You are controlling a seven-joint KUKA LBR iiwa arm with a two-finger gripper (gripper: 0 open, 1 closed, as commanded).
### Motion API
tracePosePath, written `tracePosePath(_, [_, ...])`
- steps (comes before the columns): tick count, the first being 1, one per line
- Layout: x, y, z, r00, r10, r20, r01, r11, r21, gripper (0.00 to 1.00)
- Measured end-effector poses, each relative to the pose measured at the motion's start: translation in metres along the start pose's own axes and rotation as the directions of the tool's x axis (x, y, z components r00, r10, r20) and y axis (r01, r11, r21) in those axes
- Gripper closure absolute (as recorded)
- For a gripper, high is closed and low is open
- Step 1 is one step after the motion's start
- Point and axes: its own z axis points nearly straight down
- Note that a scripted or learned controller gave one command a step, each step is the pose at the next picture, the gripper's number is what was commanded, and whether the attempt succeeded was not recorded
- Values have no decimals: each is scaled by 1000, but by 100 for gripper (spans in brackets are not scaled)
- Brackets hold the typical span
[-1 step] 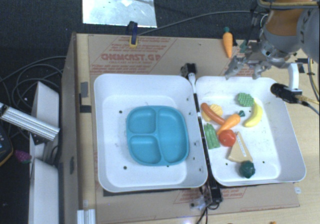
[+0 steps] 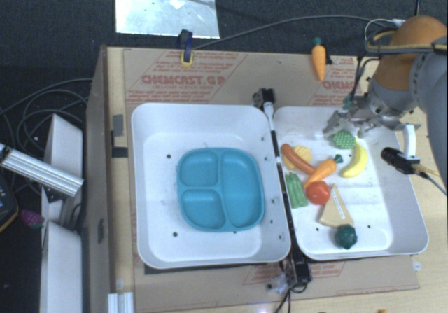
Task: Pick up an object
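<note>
Pincer [image 2: 348, 122] lowered in right bin [image 2: 402, 234] just above green toy [image 2: 344, 140], finger state not discernible, banana [image 2: 356, 162] beside it, blue tray [image 2: 220, 188] seated in left bin [image 2: 157, 136].

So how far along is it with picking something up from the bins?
Done so far: the gripper is down in the right bin, just above the green toy beside the banana. In hand: nothing visibly between its fingers. Left: grasping and lifting an item; the carrot, tomato and the others lie in the bin.
</note>
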Motion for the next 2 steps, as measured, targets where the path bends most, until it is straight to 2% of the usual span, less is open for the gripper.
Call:
tracePosePath(1, [-11,-12,18,1000,-1,1,1,1000,-5,0])
tracePosePath(2, [79,-58,18,1000,-3,-2,3,1000,-4,0])
